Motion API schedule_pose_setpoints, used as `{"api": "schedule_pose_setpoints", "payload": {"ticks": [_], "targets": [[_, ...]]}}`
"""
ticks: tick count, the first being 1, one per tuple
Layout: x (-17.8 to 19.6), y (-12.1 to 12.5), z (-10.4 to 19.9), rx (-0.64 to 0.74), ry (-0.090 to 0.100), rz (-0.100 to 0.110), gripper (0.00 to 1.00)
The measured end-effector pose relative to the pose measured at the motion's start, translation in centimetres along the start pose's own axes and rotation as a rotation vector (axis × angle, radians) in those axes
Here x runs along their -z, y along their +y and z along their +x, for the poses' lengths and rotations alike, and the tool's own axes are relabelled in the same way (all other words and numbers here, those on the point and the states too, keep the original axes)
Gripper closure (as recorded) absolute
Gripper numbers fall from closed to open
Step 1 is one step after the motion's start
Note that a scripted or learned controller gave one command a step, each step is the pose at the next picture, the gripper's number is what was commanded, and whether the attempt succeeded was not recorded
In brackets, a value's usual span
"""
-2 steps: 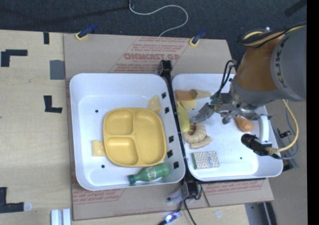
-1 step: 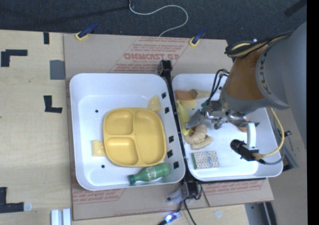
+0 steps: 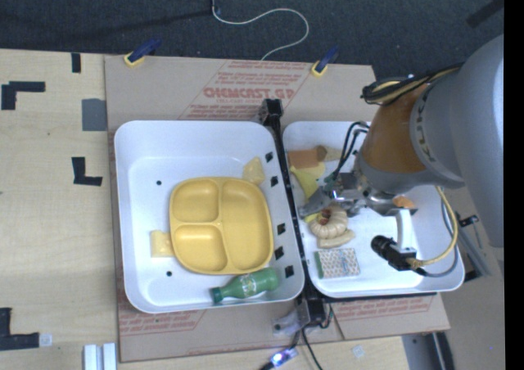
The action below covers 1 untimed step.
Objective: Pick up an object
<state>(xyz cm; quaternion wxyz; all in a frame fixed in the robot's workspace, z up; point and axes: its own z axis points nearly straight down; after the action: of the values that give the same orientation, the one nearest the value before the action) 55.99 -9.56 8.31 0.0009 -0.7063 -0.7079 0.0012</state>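
Observation:
My gripper (image 3: 325, 200) reaches down into the right bin (image 3: 442, 280), just above a tan pastry-like object (image 3: 331, 227) that lies near the bin's middle. A yellow piece (image 3: 307, 179) and a brown piece (image 3: 304, 155) lie at the bin's back left, behind the gripper. A small patterned packet (image 3: 337, 263) lies at the bin's front. The left bin (image 3: 135, 147) holds a yellow divided tray (image 3: 220, 224), a green bottle (image 3: 246, 286) on its side at the front, and pale yellow pieces (image 3: 161, 243) beside the tray.
The arm's grey body and orange band (image 3: 401, 139) cover the right bin's right half. A black cable with a connector (image 3: 393, 252) hangs over that bin. The bins stand on cardboard (image 3: 246, 86) held by clips.

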Motion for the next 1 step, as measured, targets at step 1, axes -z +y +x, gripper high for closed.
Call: {"api": "schedule_pose_setpoints", "payload": {"ticks": [1], "targets": [[1.19,0.1,-0.17,-0.004,-0.002,-0.005,1.0]]}}
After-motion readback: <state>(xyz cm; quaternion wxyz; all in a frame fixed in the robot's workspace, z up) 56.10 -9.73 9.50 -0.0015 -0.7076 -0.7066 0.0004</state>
